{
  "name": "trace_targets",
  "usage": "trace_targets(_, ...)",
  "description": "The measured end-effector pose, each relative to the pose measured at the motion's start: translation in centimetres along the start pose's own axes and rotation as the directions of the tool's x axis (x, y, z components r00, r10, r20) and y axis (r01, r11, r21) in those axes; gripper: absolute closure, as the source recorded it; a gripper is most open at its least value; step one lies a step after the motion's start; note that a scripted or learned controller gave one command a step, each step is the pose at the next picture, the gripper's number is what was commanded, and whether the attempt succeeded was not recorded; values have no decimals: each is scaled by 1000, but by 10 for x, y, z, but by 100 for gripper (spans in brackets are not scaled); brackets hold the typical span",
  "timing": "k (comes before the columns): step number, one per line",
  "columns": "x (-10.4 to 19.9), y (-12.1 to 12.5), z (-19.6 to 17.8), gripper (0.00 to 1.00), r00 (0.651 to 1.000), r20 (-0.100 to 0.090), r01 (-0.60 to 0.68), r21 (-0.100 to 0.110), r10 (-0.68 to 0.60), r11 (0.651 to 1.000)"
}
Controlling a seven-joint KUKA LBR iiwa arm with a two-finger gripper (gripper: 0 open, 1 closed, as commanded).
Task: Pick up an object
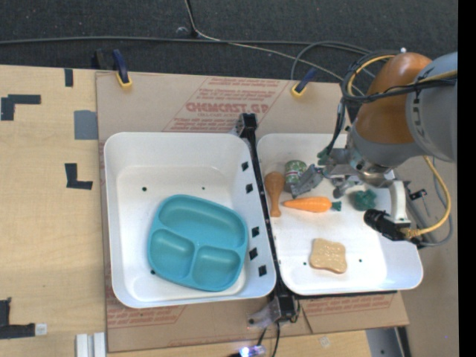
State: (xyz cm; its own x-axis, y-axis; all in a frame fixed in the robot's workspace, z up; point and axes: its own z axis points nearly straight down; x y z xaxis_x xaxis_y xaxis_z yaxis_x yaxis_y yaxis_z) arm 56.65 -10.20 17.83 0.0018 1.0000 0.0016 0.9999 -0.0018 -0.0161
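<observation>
Orange and easy to spot, the carrot (308,205) lies in the right bin (401,274), just below the gripper (327,175). Whether the jaws are open cannot be told. A clean pick would centre over the carrot's middle, clear of the can (296,172).

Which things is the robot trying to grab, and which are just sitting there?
For the job:
gripper
carrot
slice of bread
green can
brown wooden piece
dark green thing

Just lying about:
teal divided plate
cardboard sheet
clamps
</observation>
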Motion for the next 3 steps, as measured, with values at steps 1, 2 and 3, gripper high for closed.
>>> trace_targets(1,0,3,-8,0,1000,1,3,-14,-3,1000)
trace_targets(2,-4,-1,37,0,1000,2,2,-10,-2,1000)
trace_targets(3,-8,4,83,0,1000,13,0,-30,0,1000)
